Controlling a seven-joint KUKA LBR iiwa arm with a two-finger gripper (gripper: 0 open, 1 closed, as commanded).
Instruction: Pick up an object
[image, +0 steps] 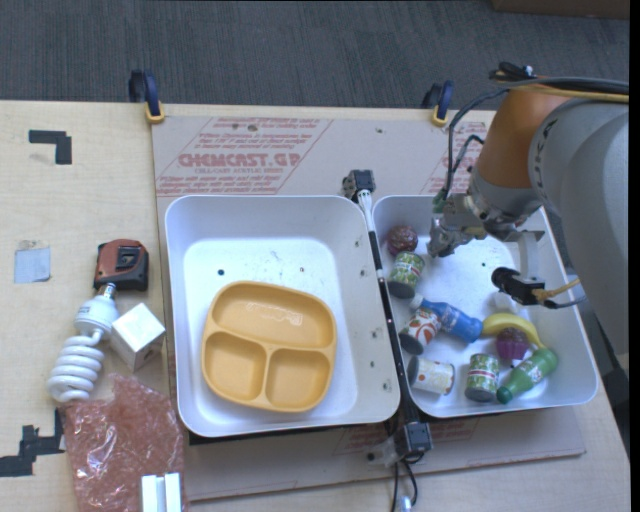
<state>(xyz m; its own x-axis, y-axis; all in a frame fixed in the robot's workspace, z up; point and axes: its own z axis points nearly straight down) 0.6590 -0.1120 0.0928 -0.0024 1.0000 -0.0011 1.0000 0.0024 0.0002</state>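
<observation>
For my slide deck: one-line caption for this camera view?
KUKA arm's gripper poised over the right bin of small grocery items; yellow divided tray in the left bin.

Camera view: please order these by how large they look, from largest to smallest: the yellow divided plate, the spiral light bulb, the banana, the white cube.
1. Yellow divided plate
2. Spiral light bulb
3. Banana and white cube look about alike; I cannot rank them.
</observation>
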